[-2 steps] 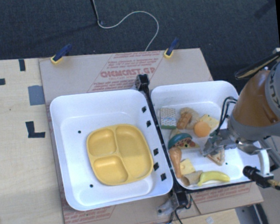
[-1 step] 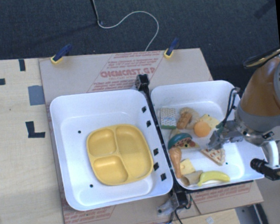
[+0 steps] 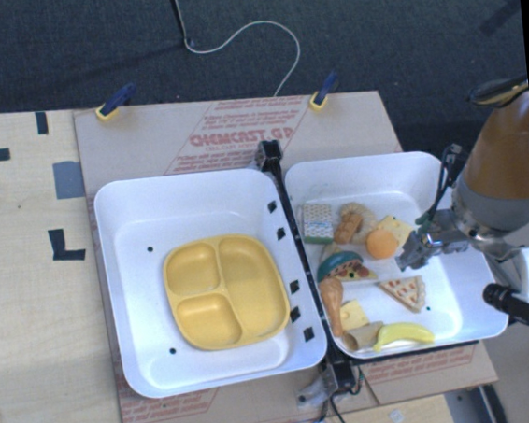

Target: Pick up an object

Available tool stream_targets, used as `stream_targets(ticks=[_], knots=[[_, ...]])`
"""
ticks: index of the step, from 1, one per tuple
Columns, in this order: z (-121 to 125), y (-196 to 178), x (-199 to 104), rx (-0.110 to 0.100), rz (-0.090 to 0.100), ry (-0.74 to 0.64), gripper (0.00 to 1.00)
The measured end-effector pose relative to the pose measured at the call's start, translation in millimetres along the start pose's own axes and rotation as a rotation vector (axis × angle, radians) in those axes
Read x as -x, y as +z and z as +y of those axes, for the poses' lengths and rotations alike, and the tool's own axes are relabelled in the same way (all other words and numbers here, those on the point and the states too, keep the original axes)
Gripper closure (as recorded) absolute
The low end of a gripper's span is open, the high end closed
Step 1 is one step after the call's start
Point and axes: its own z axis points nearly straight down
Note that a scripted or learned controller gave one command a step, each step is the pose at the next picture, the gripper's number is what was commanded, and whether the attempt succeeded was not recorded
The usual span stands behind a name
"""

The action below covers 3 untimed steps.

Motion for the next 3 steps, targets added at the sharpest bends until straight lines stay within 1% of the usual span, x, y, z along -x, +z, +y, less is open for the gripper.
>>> stream_targets(ticks=[1, 2, 3], knots=[[0.9, -38.8, -0.6, 0.000, 0.000, 0.000, 1.00], [28.0, -43.2, -37.3, -0.002, 0.002, -0.004, 1.00], [69.0, -44.4, -86.6, -0.002, 0.002, -0.005, 1.00]])
